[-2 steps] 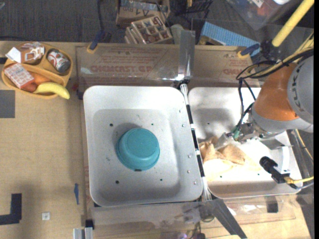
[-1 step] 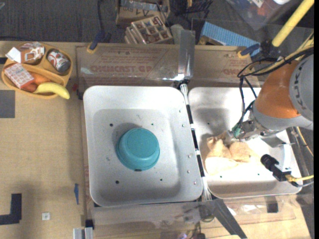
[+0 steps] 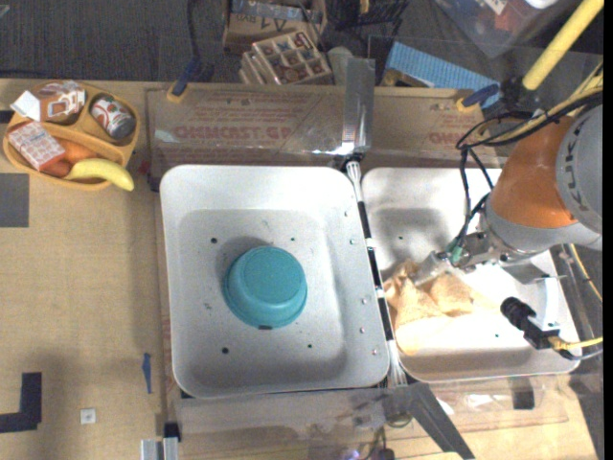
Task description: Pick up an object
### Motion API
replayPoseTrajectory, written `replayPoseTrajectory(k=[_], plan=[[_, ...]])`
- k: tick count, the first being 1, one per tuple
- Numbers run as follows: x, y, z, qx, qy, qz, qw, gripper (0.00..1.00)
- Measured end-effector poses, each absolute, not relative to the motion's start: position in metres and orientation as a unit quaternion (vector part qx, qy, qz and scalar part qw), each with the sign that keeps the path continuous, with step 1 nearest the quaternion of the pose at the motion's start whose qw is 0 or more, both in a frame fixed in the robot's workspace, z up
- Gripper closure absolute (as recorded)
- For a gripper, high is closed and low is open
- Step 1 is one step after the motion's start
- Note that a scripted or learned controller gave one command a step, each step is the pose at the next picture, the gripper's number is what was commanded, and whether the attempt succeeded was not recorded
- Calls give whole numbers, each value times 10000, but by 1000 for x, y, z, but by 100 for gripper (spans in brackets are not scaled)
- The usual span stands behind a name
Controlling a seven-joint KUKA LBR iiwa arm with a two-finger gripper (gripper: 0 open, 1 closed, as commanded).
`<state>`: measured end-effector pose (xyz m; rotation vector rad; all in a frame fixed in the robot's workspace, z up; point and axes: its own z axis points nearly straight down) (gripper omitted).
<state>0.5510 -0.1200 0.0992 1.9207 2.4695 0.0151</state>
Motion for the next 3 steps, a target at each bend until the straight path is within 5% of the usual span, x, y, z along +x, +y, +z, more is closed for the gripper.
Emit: replayPoseTrajectory(k=[1, 2, 3], plan=[[548, -121, 181, 6467, 7628, -10, -3, 0], [535, -151, 90, 6410, 7675, 41, 48, 0], [498, -147, 91, 6133, 7898, 52, 86, 0]])
